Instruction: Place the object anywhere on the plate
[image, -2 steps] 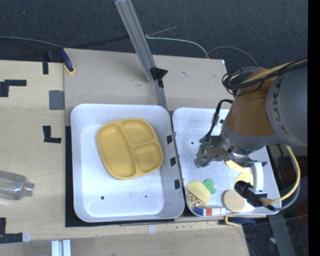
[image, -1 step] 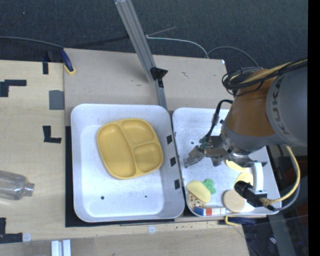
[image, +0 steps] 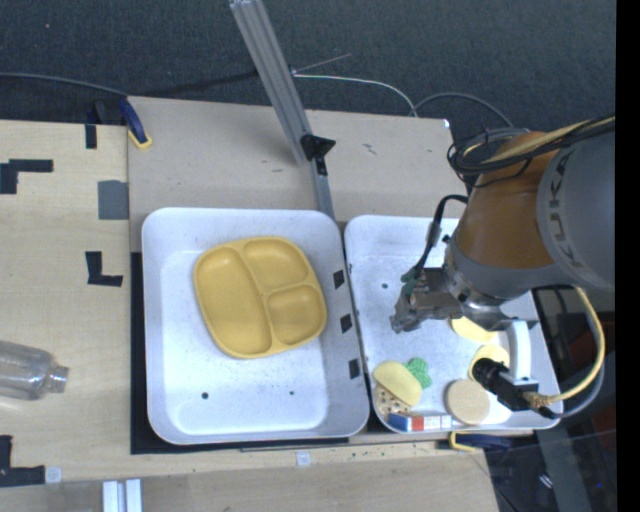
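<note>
A yellow plate with three compartments lies in the left white bin. In the right bin my gripper hangs low over the bin floor, left of the arm's orange wrist. Just below it lie a yellow oblong piece and a small green piece. A round tan piece and yellow pieces lie to the right, partly hidden by the arm. I see nothing between the fingers.
A slanted metal rail runs from the top down to the bins' divide. A clear plastic bottle lies on the bench at the far left. A red-white-blue item rests at the right bin's front edge.
</note>
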